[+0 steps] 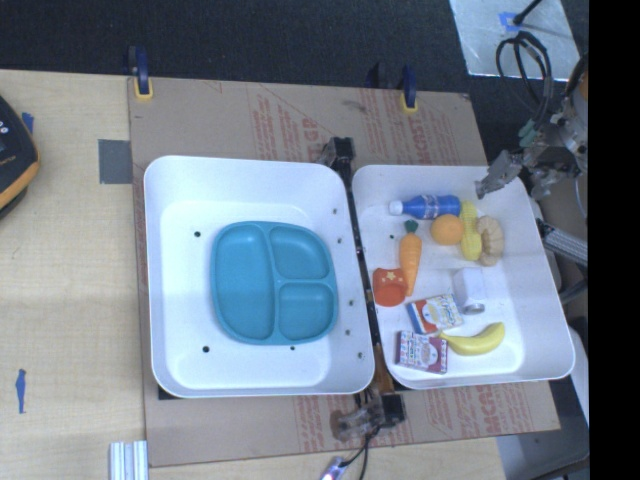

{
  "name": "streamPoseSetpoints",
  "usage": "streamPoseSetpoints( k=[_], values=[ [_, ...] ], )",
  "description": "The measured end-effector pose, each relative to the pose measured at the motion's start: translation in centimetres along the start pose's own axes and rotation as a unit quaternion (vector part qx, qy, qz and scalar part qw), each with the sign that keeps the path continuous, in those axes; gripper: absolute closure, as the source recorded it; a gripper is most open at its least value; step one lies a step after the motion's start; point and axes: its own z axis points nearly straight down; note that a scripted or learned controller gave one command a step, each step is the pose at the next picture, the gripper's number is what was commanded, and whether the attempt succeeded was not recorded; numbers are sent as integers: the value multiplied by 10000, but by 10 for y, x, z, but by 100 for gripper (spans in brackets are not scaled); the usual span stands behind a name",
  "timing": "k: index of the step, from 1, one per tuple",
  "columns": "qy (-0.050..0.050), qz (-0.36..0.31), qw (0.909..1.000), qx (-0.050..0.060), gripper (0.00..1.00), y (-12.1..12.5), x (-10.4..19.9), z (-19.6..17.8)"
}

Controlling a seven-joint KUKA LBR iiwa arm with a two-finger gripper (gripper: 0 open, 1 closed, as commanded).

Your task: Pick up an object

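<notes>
The surface (pixel 70 298) is seen bearing two white bins. The left bin (pixel 170 268) holds a blue tray (pixel 273 281) at its centre. In the right bin (pixel 535 298), a bottle (pixel 428 207) lies at 12 o'clock, a carrot (pixel 410 258) at 9 and a banana (pixel 476 339) at 5. The pincer (pixel 497 180) is placed over the rim at 1 o'clock; its state cannot be told.

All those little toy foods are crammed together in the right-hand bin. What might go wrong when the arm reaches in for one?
Two risks, as guesses. The orange, yellow piece and beige piece sit bunched together, so the pincer might nudge neighbours or catch two at once. The banana lies close to the right bin's front wall, leaving little room beside it.
</notes>
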Motion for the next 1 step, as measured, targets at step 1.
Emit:
streamPoseSetpoints(
  k=[1],
  values=[
    [-1, -2, 10000, 11, 0, 8, -10, 99]
  ],
)
